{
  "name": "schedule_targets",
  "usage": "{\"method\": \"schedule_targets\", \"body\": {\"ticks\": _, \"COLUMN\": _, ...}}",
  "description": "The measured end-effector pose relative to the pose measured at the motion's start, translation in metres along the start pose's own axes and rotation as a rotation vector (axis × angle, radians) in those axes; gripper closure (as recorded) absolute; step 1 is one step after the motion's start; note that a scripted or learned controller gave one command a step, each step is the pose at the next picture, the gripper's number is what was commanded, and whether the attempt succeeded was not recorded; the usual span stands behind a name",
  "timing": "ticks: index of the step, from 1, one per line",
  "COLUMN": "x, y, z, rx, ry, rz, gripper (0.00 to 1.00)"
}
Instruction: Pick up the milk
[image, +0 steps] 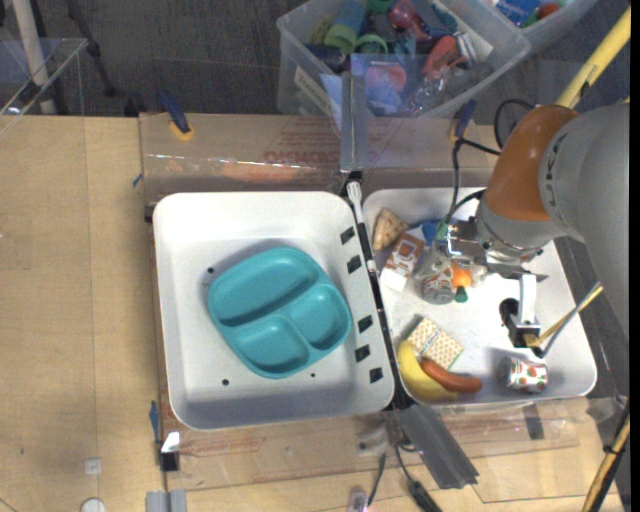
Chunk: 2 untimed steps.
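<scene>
The milk (403, 257) is a small red-and-white carton lying in the upper left part of the right bin (572, 300), just below a pizza slice (385, 230). My gripper (455, 248) hangs low over the middle of that bin, a short way right of the carton, above a grey cup (437, 281) and a small carrot (461, 281). The wrist covers its tips, and nothing shows between them.
A banana (418, 375), a sausage (452, 380), a waffle (437, 343) and a small printed can (527, 375) lie along the right bin's front. A teal divided plate (277, 311) lies in the left bin (180, 300). A clear box of toys (400, 50) stands behind.
</scene>
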<state>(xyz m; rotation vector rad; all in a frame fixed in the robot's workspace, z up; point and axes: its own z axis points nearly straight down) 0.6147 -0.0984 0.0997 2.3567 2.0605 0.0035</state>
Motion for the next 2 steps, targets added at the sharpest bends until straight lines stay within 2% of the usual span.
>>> {"method": "schedule_targets", "body": {"ticks": 1, "x": 0.011, "y": -0.022, "z": -0.085, "rx": 0.012, "ry": 0.004, "rz": 0.109, "gripper": 1.0}}
{"method": "schedule_targets", "body": {"ticks": 2, "x": 0.053, "y": -0.065, "z": -0.115, "rx": 0.016, "ry": 0.004, "rz": 0.273, "gripper": 1.0}}
